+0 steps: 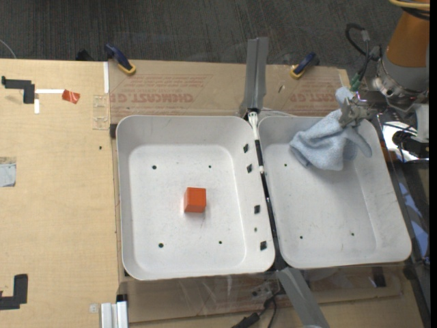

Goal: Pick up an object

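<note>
We see our end effector (353, 108) up at the far right corner of the right bin (341, 251). It is pinched on the top corner of a soft blue-grey cloth (321, 145). The cloth hangs and spreads down and to the left from it, with its low end resting in the bin. A small orange block (195, 200) sits well apart, in the left bin (136, 183).
</note>
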Action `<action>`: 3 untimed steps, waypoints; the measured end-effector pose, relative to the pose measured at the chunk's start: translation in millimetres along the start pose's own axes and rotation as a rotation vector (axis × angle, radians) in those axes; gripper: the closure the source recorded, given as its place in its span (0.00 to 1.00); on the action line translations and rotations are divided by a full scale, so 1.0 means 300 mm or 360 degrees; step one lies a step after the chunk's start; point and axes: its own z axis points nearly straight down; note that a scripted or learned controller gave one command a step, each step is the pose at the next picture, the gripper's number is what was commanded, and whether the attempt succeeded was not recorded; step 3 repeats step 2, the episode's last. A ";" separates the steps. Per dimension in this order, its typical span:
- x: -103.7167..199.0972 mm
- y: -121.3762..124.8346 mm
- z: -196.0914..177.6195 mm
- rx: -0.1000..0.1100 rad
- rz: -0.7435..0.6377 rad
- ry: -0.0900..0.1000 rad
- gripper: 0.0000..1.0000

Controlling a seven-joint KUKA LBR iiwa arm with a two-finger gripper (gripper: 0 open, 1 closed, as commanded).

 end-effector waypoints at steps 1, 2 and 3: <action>-0.012 -0.003 0.079 0.0008 0.0363 0.0001 1.00; 0.068 -0.002 0.019 0.0007 0.0629 0.0000 1.00; 0.068 -0.002 0.019 0.0007 0.0629 0.0000 1.00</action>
